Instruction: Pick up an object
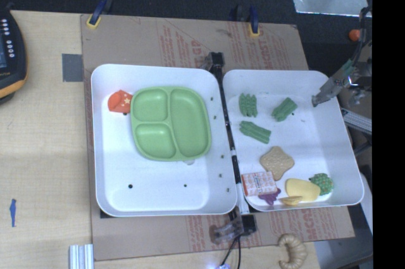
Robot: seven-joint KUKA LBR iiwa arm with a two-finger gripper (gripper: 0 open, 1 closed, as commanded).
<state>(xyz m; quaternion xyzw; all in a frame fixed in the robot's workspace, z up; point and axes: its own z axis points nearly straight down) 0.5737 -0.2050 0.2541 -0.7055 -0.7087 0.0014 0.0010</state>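
The right bin (329, 135) holds several toy foods: three green vegetable pieces (248, 104) (284, 109) (255, 131), a tan cracker (276, 161), a small red-and-white box (259, 183), a yellow piece (301, 189) and a green broccoli (322, 183). My gripper (321, 95) hangs over the bin's far right corner, up and right of the nearest green piece, with nothing visibly in it. The arm behind it is cut off by the view's edge.
The left bin (114, 185) carries a green divided plate (171, 123) and a red piece with a star (119, 101) beside it. A tan curled object (292, 250) lies on the bench in front of the right bin. Clamps (254, 26) hold the board at the back.
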